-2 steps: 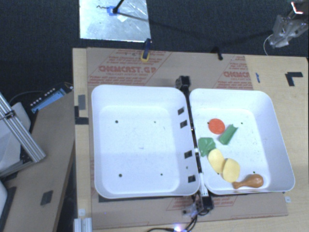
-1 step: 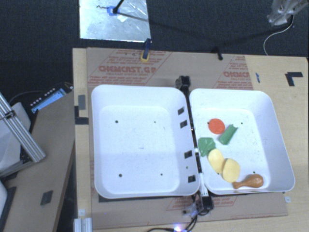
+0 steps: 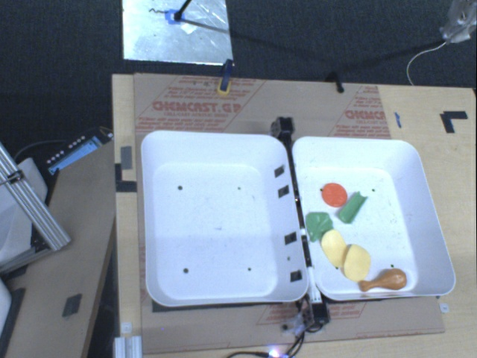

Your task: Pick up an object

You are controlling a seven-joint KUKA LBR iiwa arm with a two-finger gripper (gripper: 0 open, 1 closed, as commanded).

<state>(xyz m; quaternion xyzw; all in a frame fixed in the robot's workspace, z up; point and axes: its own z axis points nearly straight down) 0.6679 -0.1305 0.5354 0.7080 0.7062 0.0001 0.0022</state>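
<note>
Grab the drumstick [image 3: 384, 280] in the right bin [image 3: 428, 192] by its thin neck; looks light, hard, prob. slick plastic. Jaw state: can't tell.

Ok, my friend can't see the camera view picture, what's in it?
Two white bins sit side by side; the right bin holds an orange disc, two green pieces, two yellow pieces and a brown drumstick toy. The left bin has bare white floor.

Red disc [image 3: 334, 194]: lying flat, right of frame centre.
Green pieces [image 3: 352, 207]: just below it.
Yellow pieces [image 3: 345, 253]: lower right.
Brown drumstick [image 3: 384, 280]: lowest.
</note>
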